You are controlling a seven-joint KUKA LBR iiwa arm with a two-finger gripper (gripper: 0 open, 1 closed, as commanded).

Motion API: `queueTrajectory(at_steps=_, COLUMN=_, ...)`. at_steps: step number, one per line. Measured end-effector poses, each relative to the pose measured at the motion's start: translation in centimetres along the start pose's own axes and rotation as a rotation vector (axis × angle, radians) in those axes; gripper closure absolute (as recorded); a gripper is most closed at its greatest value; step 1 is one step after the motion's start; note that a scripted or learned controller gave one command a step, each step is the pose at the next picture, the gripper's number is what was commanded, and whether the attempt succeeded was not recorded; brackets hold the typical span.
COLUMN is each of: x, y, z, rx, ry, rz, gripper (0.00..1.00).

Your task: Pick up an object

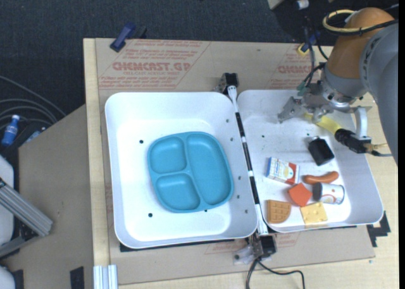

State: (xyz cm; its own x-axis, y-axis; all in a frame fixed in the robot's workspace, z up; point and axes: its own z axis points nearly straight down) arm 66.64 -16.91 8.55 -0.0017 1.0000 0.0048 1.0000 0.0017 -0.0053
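On the pale wooden tabletop (95, 155), the left white bin (126, 110) holds a blue three-compartment plastic tray (188, 171), and the right white bin (269, 107) holds a small white carton (280, 170), a waffle-patterned tan square (277, 210), an orange block (300, 194), a yellow cracker-like square (313, 214), a red sausage-shaped toy (321, 178) and a black block (321, 150). At the right bin's far corner the end effector (305, 108) hangs low beside a yellow piece (325, 123); whether it grips anything I cannot tell. Dark carpet (57, 9) surrounds the bench.
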Motion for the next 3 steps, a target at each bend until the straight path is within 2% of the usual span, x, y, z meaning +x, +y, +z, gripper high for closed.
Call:
queueTrajectory(at_steps=1, x=-0.1, y=0.1, z=-1.1, rx=-0.007, ry=-0.005, rz=-0.001, gripper=1.00)
queueTrajectory(at_steps=2, x=-0.1, y=0.1, z=-1.0, rx=-0.006, ry=-0.005, rz=-0.001, gripper=0.00)
queueTrajectory(at_steps=3, x=-1.5, y=0.1, z=0.0, rx=-0.006, ry=-0.004, rz=0.001, gripper=0.00)
